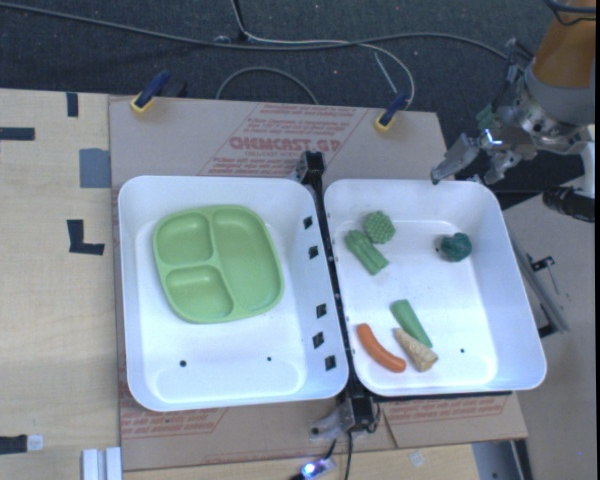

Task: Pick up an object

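Toy vegetables lie in the right bin (500, 258): a broccoli floret (379, 227) beside a green pod (366, 252), a dark green piece (454, 247) apart, and a carrot (380, 349), beige cone (416, 350) and green pepper (411, 321) together. The left bin (140, 298) holds a green divided plate (218, 263). The gripper (464, 165) hangs spread and unladen above the right bin's far edge. Red cardboard lettering perhaps reads "CHEMCAST GP" (285, 145).

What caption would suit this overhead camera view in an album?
Gripper poised above the right bin's far rim; toy vegetables wait inside, green plate sits left.
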`<state>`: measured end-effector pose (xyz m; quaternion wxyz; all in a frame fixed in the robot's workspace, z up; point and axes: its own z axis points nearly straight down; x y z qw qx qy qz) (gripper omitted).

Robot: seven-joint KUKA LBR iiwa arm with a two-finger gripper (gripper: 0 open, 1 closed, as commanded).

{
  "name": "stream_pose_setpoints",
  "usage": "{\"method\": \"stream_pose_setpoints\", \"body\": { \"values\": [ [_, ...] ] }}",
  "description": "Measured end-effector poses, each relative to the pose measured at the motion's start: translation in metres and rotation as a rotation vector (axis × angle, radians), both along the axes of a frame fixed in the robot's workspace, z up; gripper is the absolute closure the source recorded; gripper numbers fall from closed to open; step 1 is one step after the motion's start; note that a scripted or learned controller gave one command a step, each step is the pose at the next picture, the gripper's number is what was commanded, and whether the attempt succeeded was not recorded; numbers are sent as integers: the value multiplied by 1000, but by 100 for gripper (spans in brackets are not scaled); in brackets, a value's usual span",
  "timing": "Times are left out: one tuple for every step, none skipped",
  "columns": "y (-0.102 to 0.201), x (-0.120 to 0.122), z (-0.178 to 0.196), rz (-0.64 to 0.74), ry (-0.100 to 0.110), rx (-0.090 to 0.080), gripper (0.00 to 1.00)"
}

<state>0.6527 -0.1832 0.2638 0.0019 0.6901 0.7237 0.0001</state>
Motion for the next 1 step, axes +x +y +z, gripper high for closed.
{"method": "stream_pose_setpoints", "body": {
  "values": [
    [0, 0, -2, -1, 2, 0, 0]
  ]
}}
